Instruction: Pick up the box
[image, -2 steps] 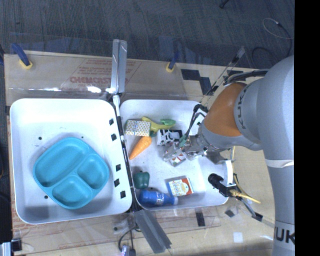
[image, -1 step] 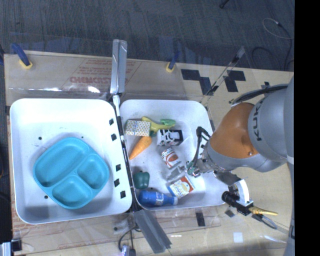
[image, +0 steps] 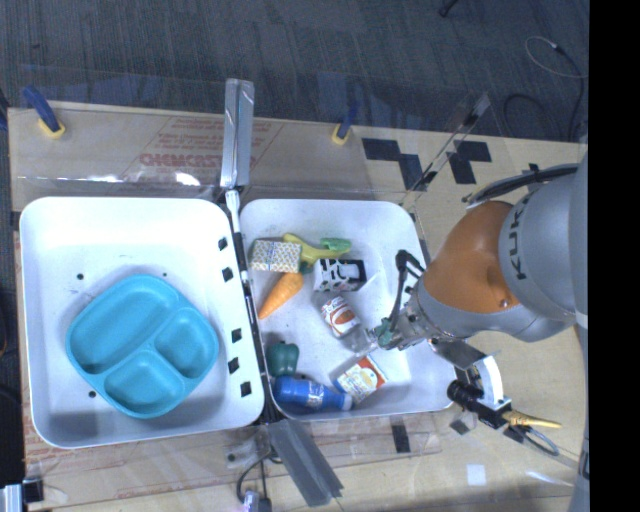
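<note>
A small white and red box (image: 360, 379) lies near the front of the right bin (image: 395, 215), tilted, next to a blue bottle (image: 310, 395). A second small box with a checkered pattern (image: 275, 256) lies at the bin's back left. My gripper (image: 386, 334) hangs low over the right side of this bin, just above and to the right of the white and red box. I see nothing held in it. The grey arm with its orange band (image: 470, 275) reaches in from the right.
The right bin also holds an orange carrot (image: 281, 292), a yellow and green toy (image: 318, 246), a white and black item (image: 340, 272), a small can (image: 341, 316) and a green pepper (image: 283, 356). A blue divided plate (image: 143, 345) lies in the left bin (image: 60, 225).
</note>
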